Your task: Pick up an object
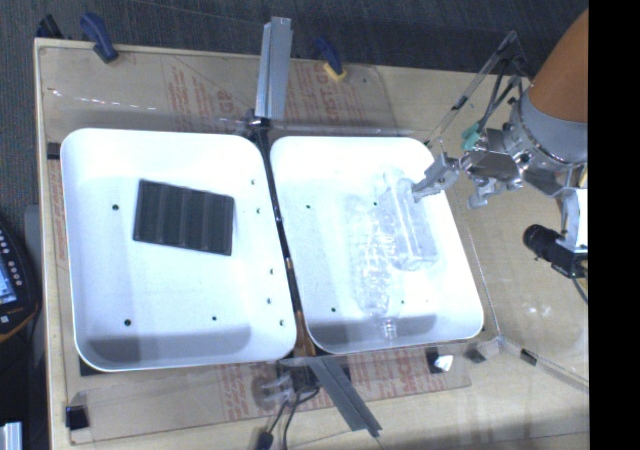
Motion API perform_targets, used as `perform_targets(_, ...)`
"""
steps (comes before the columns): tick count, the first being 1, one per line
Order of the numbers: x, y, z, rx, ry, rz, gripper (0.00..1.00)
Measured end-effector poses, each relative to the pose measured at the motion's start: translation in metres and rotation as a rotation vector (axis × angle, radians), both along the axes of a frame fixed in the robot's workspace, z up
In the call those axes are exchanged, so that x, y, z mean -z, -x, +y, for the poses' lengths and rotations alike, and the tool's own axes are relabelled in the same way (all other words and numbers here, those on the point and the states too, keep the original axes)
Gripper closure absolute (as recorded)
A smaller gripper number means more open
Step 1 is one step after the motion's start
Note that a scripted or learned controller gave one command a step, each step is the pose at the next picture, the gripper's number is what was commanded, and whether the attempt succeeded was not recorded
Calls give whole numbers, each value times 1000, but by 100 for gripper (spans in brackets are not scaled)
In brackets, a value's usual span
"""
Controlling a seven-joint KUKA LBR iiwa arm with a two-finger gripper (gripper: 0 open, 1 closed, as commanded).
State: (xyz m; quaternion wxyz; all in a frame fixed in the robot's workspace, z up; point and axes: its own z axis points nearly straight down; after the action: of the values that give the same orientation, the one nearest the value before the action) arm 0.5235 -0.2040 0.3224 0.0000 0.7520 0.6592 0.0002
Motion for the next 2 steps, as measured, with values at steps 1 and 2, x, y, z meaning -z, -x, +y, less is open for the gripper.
perform_targets(1,13,12,0,-7,1,3,0)
perform_targets(2,3,12,1,-11,0,4,100)
